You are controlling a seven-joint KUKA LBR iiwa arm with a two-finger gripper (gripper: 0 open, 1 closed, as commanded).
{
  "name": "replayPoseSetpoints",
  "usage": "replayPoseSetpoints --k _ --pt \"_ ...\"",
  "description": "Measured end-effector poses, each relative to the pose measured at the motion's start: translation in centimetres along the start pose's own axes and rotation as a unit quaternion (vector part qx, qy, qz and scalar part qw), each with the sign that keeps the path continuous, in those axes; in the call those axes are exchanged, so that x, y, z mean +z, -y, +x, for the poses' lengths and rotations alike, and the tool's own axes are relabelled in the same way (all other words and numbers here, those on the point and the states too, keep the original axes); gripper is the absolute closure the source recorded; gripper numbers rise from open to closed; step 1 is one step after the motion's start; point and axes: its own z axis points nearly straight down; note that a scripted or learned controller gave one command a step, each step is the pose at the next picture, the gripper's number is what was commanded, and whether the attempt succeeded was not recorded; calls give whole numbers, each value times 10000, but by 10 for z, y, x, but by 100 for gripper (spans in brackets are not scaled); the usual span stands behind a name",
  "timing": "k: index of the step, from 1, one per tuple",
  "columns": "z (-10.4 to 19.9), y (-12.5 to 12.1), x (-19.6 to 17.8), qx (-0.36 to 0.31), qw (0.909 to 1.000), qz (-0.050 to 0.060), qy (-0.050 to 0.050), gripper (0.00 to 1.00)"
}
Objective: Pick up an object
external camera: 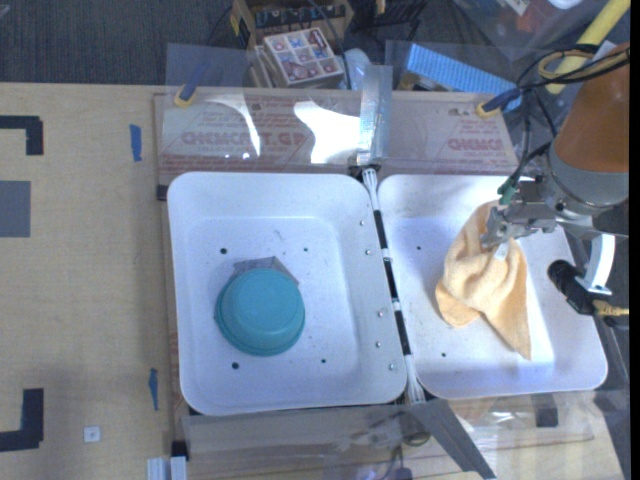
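Pinching yellow cloth (487, 280) at its 12 o'clock corner w/ my end effector (497, 230), so rest hangs down toward right bin (580, 363).

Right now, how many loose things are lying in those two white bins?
2: a teal bowl in the left bin and a yellow cloth in the right bin. The cloth could hide something.

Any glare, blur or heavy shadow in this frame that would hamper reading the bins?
Camera view: strong glare on the clear panel behind the bins; the left bin and teal bowl evenly lit, with soft shadows; mild softness overall; the yellow cloth under the gripper stays readable.
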Motion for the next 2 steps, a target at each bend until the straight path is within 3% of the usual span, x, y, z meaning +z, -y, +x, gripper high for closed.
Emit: replayPoseSetpoints --k 1,2 --pt "-90 -6 110 -516 9987 -18 10 0" --pt "-24 -44 119 -1282 9917 -63 25 0"
